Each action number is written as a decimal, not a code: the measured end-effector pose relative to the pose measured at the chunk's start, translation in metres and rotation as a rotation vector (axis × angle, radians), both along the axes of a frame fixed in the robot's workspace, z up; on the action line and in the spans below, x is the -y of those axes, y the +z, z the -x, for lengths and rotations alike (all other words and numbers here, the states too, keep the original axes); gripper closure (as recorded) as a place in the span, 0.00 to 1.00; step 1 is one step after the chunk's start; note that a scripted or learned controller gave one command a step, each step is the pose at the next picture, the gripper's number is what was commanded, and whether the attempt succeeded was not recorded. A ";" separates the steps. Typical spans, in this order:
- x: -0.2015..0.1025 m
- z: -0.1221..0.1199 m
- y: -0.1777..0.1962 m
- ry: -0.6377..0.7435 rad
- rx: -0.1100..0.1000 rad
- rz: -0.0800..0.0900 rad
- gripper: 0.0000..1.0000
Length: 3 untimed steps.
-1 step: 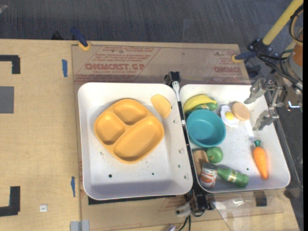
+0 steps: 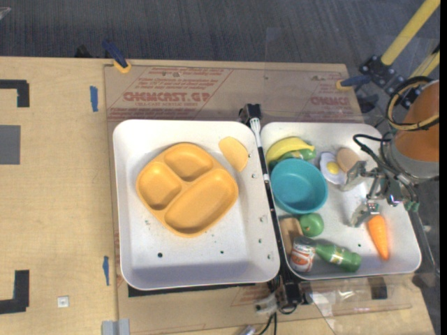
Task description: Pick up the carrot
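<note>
Green bottle (image 2: 337,256) and red-capped jar (image 2: 302,255) at the near edge of the right bin (image 2: 412,257), as I see them remotely.
Carrot (image 2: 378,236) lies on the right bin's floor at its right side, just below the gripper (image 2: 367,199), whose fingers are spread, pinching nothing. Teal bowl (image 2: 298,185), banana (image 2: 288,147) and egg (image 2: 346,160) sit behind. Left bin (image 2: 133,250) bears an orange divided plate (image 2: 186,187). Both bins rest on a cardboard sheet (image 2: 223,89) over a pale wooden bench (image 2: 49,187); dark floor (image 2: 209,12) beyond.
</note>
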State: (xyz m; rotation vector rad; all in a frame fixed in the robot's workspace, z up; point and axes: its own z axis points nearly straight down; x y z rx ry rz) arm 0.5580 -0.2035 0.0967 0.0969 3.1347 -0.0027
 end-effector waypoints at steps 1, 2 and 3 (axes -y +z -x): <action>-0.003 -0.005 0.014 0.006 0.012 0.002 1.00; -0.003 -0.004 0.013 0.006 0.010 0.001 0.00; 0.019 0.004 -0.007 0.278 0.006 0.000 0.00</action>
